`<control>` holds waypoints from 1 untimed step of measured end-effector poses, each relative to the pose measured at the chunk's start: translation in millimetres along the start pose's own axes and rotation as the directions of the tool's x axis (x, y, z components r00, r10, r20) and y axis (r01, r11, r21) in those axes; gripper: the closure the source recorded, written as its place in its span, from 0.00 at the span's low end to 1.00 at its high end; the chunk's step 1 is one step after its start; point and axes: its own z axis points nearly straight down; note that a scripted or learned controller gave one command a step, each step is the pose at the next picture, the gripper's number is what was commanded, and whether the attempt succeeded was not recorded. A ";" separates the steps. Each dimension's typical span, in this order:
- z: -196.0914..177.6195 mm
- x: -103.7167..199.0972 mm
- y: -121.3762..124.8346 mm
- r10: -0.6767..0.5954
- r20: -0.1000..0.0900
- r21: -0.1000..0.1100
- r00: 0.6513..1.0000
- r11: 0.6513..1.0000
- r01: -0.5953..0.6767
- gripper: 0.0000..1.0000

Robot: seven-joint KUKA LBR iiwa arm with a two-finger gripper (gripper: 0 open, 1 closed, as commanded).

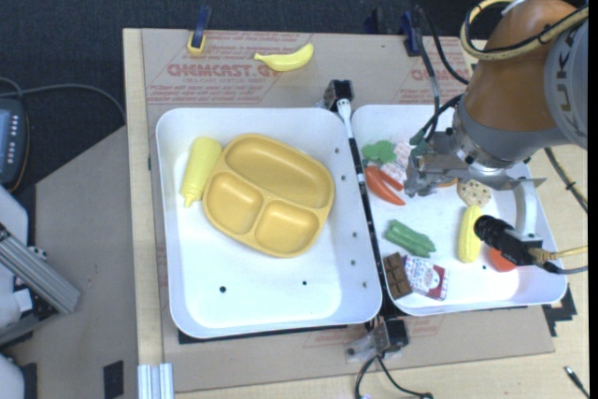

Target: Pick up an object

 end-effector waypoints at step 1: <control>-13.9 9.7 5.5 -0.002 0.001 -0.006 1.000 1.000 0.002 1.00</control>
